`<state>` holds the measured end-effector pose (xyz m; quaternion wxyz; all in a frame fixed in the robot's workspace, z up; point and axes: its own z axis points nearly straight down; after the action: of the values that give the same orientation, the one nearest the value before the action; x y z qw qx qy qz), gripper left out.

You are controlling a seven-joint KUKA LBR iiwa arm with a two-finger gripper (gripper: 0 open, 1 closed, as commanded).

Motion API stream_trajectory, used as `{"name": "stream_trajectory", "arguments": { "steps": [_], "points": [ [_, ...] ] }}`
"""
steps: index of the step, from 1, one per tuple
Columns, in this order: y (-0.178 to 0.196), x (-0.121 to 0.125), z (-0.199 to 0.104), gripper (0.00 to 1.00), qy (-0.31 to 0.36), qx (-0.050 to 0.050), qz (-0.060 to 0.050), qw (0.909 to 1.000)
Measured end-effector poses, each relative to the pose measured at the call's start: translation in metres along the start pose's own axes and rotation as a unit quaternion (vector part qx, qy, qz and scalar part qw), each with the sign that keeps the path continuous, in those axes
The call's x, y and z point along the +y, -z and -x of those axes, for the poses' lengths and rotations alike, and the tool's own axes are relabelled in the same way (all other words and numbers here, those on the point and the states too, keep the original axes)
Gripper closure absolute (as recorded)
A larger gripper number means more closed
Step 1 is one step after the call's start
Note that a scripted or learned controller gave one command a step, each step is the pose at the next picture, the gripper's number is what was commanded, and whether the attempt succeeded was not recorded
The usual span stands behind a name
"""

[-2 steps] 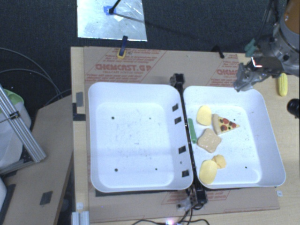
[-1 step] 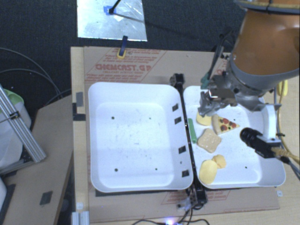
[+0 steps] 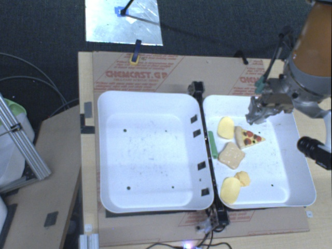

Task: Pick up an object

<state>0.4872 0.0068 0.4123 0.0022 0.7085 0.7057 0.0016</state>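
Two bins: shallow white plastic trays side by side on the bench; the left bin has a bare floor with a few dark specks; the right bin carries all the pieces, so any pick has to be made there
Arm: grey with an orange band, reaching in from the right; its gripper hangs over the back of the right bin, just above and beside the pizza slice
Jaws: too dark and small against the wrist to tell whether they are apart or together; nothing is visibly between them
Nearest target: triangular toy pizza slice with red toppings, lying flat, its crust end touching the pale yellow rounded piece; I judge this the likeliest object, since the tool stands closest to it
Other pieces: tan square cracker-like block just below the slice; thin green stick along the bin's left wall; pale yellow lemon-shaped piece touching a small yellow lump near the front
Crowding: the cluster sits tight, so a descent may catch a neighbour
Progress: pick not yet made
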Motion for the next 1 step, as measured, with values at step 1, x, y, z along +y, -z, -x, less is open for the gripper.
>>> {"name": "stream_trajectory", "arguments": {
  "steps": [1],
  "points": [
    [-0.0230, 0.0265, 0.0174, 1.00, 0.002, 0.000, -0.002, 1.0000]
  ]
}}
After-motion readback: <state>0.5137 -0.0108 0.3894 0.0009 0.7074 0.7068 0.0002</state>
